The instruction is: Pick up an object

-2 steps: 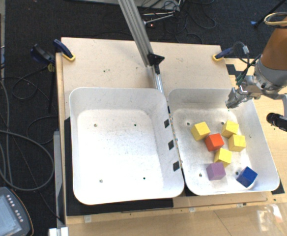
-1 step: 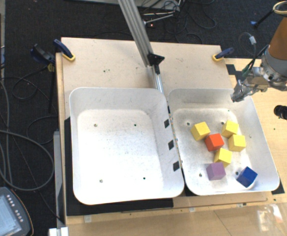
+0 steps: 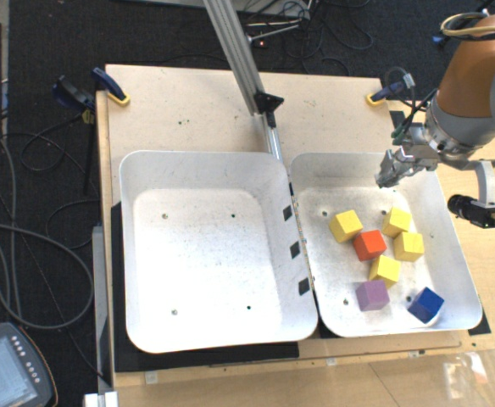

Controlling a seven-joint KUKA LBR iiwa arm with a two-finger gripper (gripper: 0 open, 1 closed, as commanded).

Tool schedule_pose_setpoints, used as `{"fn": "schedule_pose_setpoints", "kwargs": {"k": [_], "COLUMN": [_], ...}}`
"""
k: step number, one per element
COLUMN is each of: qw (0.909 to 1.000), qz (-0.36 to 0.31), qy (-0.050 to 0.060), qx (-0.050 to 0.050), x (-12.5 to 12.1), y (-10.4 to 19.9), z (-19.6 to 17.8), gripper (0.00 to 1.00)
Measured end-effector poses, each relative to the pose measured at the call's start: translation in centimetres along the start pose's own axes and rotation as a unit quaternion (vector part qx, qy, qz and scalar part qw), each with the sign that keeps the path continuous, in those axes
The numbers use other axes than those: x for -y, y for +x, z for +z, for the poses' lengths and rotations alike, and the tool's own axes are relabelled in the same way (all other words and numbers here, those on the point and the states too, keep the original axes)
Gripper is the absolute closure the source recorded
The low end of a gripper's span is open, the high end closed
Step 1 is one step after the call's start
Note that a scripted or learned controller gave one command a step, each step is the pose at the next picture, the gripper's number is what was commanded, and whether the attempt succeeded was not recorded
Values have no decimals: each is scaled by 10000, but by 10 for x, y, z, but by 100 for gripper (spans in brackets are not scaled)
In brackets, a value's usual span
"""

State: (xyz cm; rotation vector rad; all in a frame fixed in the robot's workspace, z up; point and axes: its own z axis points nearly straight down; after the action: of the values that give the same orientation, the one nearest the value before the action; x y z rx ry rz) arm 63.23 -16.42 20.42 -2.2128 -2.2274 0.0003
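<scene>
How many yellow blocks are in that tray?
4, all in the right bin: one at left, one at the far side, one at right, one nearer, around the orange block.

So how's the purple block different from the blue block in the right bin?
The purple block sits flat and square-on; the blue block looks tipped at an angle. The purple one touches a yellow block; the blue one lies apart, closer to the bin's corner. Both are small cubes, far from the gripper.
</scene>
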Motion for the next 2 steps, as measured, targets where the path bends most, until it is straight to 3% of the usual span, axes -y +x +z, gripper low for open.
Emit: {"fn": "schedule_pose_setpoints", "kwargs": {"k": [2], "qw": [10000], "qz": [-9], "qy": [-3], "qx": [-7], "x": [43], "y": [104], "z": [-8], "gripper": [100]}}
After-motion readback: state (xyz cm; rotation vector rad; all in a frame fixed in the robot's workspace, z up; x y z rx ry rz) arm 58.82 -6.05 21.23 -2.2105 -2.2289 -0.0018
